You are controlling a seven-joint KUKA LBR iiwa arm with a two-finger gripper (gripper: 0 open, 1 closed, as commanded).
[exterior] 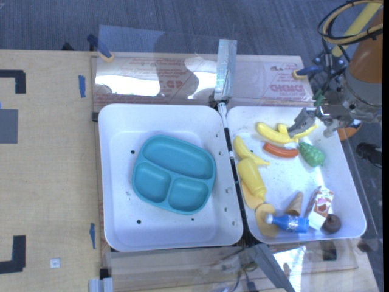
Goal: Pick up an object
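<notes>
Gripper (302, 124) low over the far end of the right bin (355, 208), arm coming in from the right. Cannot tell its state — the tip is small and blurred against the toys.

Nearest candidate: yellow banana (273, 132), lying flat, its end touching or just under the tip; the rest runs leftward from it. Orange sausage (281, 150) just beside, nearer the camera. Green piece (312, 154) just below the tip.

Judgement — banana looks like a hollow plastic toy: light, stiff, smooth, likely to skid or roll out of a pinch. Best taken across the narrow mid-body, not the tapering end. Neighbours crowd close; a nudge could shift them.
</notes>
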